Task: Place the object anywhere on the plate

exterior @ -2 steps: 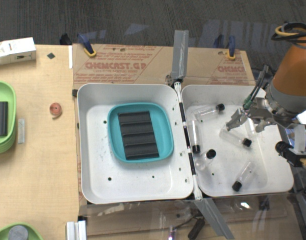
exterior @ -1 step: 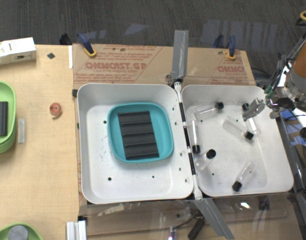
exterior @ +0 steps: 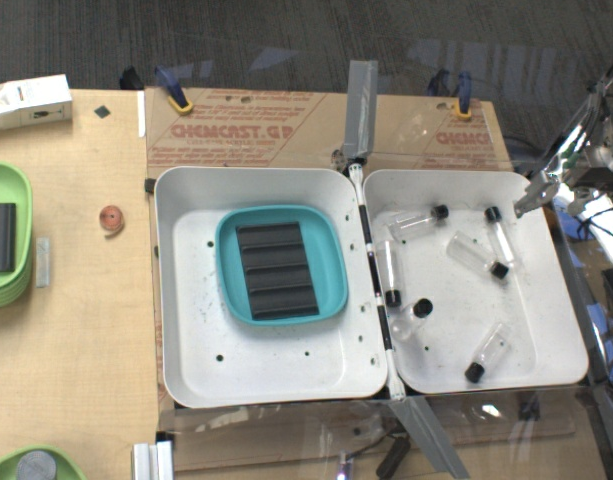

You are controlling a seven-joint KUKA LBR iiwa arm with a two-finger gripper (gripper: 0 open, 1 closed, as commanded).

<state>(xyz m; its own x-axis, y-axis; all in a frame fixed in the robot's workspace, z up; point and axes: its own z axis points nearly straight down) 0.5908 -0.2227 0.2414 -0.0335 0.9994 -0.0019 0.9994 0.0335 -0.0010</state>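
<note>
A teal square plate (exterior: 229,268) with rounded corners lies in the left white bin (exterior: 186,348), slightly left of its middle. A dark ridged block (exterior: 276,269) covers the plate's centre. Several clear plastic vials with black caps are scattered in the right white bin (exterior: 546,348). One vial (exterior: 416,222) lies near the back left, one (exterior: 496,240) near the back right, and one (exterior: 486,352) at the front. Another vial (exterior: 389,268) lies along the divider wall, with a black cap (exterior: 422,309) close by.
Thin metal hardware (exterior: 548,176) and cables reach over the right bin's back right rim. Brown cardboard (exterior: 246,128) sits behind the bins under clamps. On the wooden bench to the left are a green tray (exterior: 16,268) and a small red disc (exterior: 110,218).
</note>
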